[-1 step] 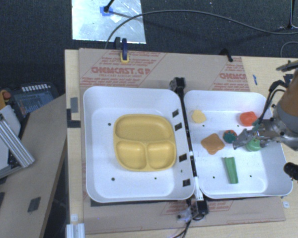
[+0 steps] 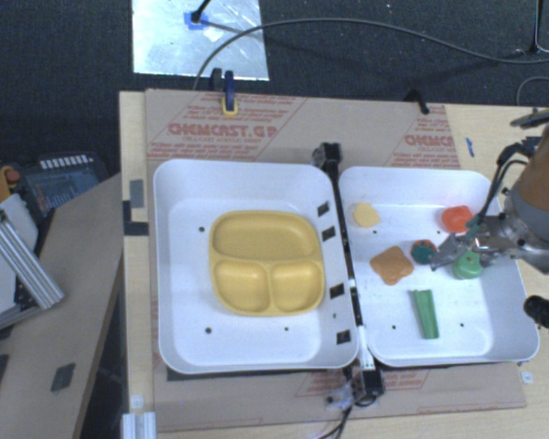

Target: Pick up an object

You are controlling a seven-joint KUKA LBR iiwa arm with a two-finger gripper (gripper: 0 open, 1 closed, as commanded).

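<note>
The right bin (image 2: 494, 337) holds several small things: a pale yellow round piece (image 2: 366, 215), a red piece (image 2: 456, 218), an orange-brown block (image 2: 392, 264), a small teal piece (image 2: 424, 251), a green round piece (image 2: 468, 266) and a green stick (image 2: 425, 314). My gripper (image 2: 459, 249) reaches in from the right and hangs low over the bin's right half, just above the green round piece and right of the teal piece. Its metal parts partly cover the green round piece. Nothing shows as lifted off the bin floor.
The left bin (image 2: 178, 245) holds a yellow tray (image 2: 265, 263) with three compartments. A black divider (image 2: 340, 245) runs between the two bins. Cardboard (image 2: 256, 126) lies under both bins. Cables cross the dark floor behind the bench.
</note>
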